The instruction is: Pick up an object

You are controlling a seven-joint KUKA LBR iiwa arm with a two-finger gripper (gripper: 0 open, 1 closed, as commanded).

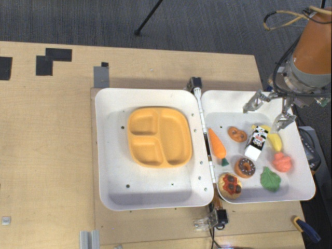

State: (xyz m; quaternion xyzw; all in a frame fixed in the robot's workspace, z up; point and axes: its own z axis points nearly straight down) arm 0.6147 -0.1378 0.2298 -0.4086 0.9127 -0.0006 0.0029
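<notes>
Arm point(315, 45): upper right of frame, grey with orange band, reaching in over the top edge of the right bin.
Gripper point(270, 110): fingers spread apart, nothing between them; one finger point(252, 103) at upper middle of the right bin, the other point(285, 119) just above the yellow toy.
Right bin point(228, 100): white, right of centre, holding all the small toys.
Milk carton point(256, 142): centre of right bin, tilted, black-and-white print, touching the yellow toy.
Yellow toy point(274, 139): just right of the carton.
Carrot point(218, 145): left side of right bin, along the divider.
Pretzel-like piece point(237, 134): between carrot and carton.
Donut point(245, 167): below the carton.
Pink toy point(282, 162): right side of bin.
Green toy point(270, 180): lower right, just below the pink toy.
Small pizza-like dish point(230, 185): lower left corner of right bin.
Left bin point(114, 191): white, centre of frame.
Orange tray point(157, 136): three compartments, middle of left bin.
</notes>
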